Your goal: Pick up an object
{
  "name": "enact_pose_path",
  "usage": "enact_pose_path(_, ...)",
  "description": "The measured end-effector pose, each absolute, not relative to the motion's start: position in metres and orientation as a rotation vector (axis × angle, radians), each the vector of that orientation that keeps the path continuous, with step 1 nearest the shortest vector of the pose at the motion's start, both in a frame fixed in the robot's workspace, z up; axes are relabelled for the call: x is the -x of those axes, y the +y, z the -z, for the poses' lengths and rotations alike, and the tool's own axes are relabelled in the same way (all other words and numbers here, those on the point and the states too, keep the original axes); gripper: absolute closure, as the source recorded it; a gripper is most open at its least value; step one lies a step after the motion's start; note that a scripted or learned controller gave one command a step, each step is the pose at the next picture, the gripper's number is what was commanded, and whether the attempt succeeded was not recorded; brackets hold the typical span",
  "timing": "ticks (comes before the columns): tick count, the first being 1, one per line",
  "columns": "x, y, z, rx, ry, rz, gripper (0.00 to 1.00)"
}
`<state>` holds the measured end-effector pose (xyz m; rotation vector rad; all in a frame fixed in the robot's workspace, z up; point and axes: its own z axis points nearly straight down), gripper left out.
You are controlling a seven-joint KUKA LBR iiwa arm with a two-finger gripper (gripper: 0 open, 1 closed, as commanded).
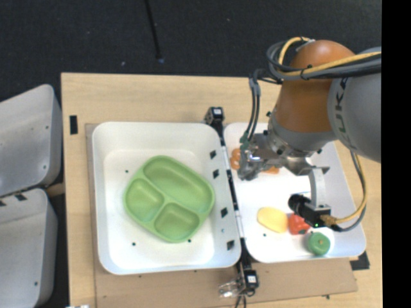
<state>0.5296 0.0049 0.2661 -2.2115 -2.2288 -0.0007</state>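
The arm (314, 101) covers much of the right bin (340, 236), and its far end runs out of view at the right. The gripper (247, 162) is too blurred to read. Beneath it, an orange object (236, 157) shows only in part. A red object (297, 223) is half hidden behind a black fitting (308, 209).

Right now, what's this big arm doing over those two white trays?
The grey-and-orange robot arm reaches over the right bin, its gripper low at that bin's left edge beside a small orange object. A yellow piece, a red piece and a green round piece lie nearer the front. The left bin holds a green divided plate.
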Motion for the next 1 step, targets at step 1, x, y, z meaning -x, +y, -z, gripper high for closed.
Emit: enact_pose_path(1, -0.5267, 0.0655, -0.2598, 2.211, -2.229, 0.0, 1.0)
